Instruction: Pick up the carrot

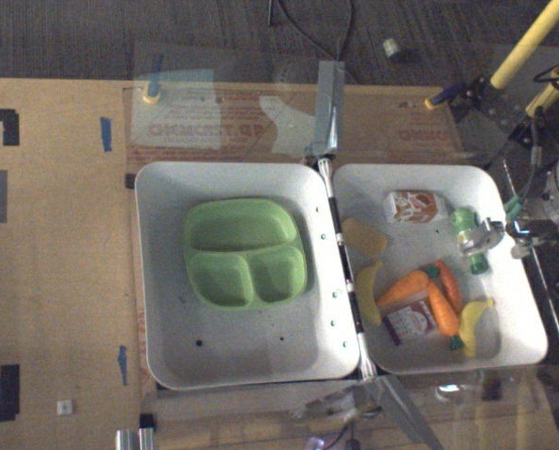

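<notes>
The carrot [408, 287] lies slantwise in the lower middle of the right bin [528, 331], down and to the left of the gripper [491, 237], which hangs near that bin's right wall, apart from the carrot; whether the gripper is parted or closed I cannot tell. The left bin [167, 345] holds a green divided plate [246, 252]. Around the carrot are a second carrot [444, 305] touching it, a red packet [412, 322] just below, a yellow banana [367, 293] to its left, another banana [472, 322] to the right, a tan chip [366, 238] above, a brown-and-white carton [415, 206] and a small green bottle [467, 237] by the gripper.
</notes>
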You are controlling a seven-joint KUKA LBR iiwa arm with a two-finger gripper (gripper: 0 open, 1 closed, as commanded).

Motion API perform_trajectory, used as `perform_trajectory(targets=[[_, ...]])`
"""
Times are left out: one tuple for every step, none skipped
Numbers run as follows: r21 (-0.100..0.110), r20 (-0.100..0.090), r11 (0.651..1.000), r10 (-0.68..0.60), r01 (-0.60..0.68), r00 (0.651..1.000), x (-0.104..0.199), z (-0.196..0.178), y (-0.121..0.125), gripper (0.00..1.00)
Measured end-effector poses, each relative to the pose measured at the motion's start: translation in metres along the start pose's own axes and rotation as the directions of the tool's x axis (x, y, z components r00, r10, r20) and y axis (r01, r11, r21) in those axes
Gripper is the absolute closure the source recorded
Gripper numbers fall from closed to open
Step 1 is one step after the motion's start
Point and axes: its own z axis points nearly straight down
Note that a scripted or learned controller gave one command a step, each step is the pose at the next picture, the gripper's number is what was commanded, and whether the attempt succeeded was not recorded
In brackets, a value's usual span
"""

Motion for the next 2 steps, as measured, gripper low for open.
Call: perform_trajectory(targets=[[0.000, 0.000, 1.000, 0.000, 0.000, 1.000, 0.000, 0.000, 0.000, 0.00], [-0.012, 0.006, 0.961, -0.277, 0.277, 0.961, 0.037, 0.137, -0.019, 0.00]])
